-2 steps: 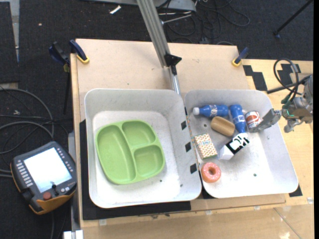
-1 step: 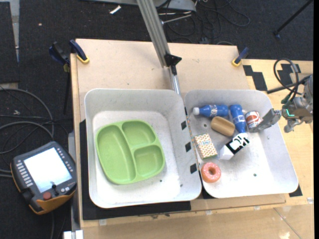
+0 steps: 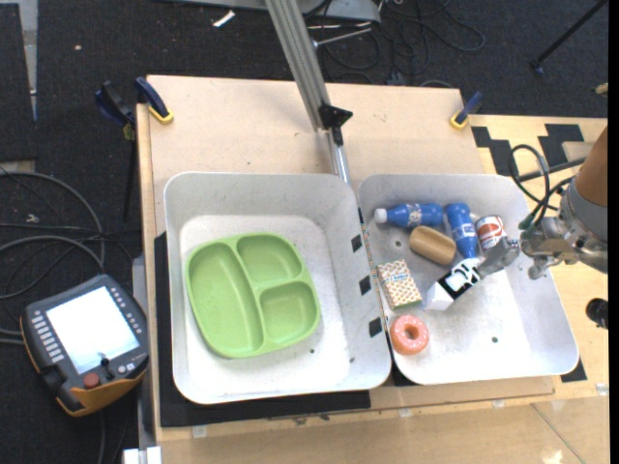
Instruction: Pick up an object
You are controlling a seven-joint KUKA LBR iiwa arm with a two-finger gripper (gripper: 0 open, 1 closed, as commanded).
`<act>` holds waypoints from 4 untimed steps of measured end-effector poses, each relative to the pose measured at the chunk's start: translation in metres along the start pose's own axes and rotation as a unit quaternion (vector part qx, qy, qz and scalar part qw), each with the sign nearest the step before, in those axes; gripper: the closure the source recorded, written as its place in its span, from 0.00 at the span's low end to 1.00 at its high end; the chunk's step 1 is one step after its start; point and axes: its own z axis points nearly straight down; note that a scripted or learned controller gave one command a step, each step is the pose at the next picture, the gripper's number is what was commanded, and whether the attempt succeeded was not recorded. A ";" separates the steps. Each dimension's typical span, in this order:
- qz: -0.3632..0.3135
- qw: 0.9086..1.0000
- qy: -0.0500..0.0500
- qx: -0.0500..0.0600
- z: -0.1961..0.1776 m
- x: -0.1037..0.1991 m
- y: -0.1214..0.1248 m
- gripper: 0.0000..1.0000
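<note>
The right bin (image 3: 522, 341) holds a cluster of objects. Two blue bottles (image 3: 416, 215) (image 3: 462, 230) lie at its back, with a brown bread roll (image 3: 432, 245) between them and a red and white can (image 3: 490, 230) to the right. A black and white carton (image 3: 455, 283) lies mid-bin. A checkered packet (image 3: 398, 283) and a pink donut (image 3: 411, 333) sit toward the left wall. My gripper (image 3: 503, 257) reaches in from the right, low over the bin, just right of the carton and below the can. I see nothing held in it.
The left bin (image 3: 193, 211) holds a green divided plate (image 3: 253, 295). A metal pole (image 3: 305, 56) slants over the bench's back to the bins' shared wall. Clamps (image 3: 155, 100) (image 3: 464, 109) sit at the bench's back corners. A teach pendant (image 3: 82, 341) lies on the floor at left.
</note>
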 end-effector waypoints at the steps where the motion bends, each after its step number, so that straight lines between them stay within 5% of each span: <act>1: 0.000 1.000 0.000 -0.001 0.050 0.004 0.009 0.00; 2: -0.001 1.000 0.001 -0.006 0.089 0.006 0.019 0.00; 3: 0.000 1.000 -0.003 -0.012 0.074 0.004 0.022 1.00; 4: 0.000 1.000 -0.003 -0.006 0.021 -0.007 0.021 1.00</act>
